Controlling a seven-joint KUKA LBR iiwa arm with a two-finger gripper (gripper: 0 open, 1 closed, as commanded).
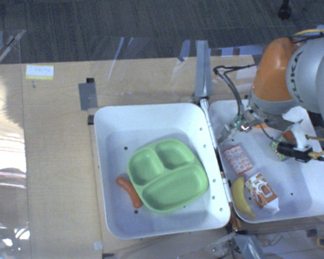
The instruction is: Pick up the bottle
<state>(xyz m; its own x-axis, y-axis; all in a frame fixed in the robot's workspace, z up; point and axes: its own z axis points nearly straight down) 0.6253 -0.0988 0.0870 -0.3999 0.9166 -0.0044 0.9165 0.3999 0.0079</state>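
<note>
bottle (288, 136) is, as best i can judge, the small orange-red shape in the right bin (322, 196), mostly hidden under the robot's wrist. so little of it shows that i cannot tell whether it lies flat or stands up. the pincer (237, 126) hangs low over the same bin's upper left part, near the wall shared with the left bin (112, 176) and just above a small red-and-white packet (237, 158). the bottle is off to its right, apart from it. whether the pincer is open or closed i cannot tell, and nothing is visibly in its hold. lower in the right bin a banana (241, 197) lies touching an orange-and-white carton (262, 191), both well clear of the bottle. the left bin holds a green divided plate (166, 174) with an orange sausage-like piece (129, 192) against its edge. from its size the bottle is probably a light plastic one, stiff enough not to crush, with smooth rounded sides that could slip or roll away. the safest hold looks to be across the middle of the body, square to its long axis, not on the neck or cap. the arm would first need to shift so the bottle is uncovered.
</note>
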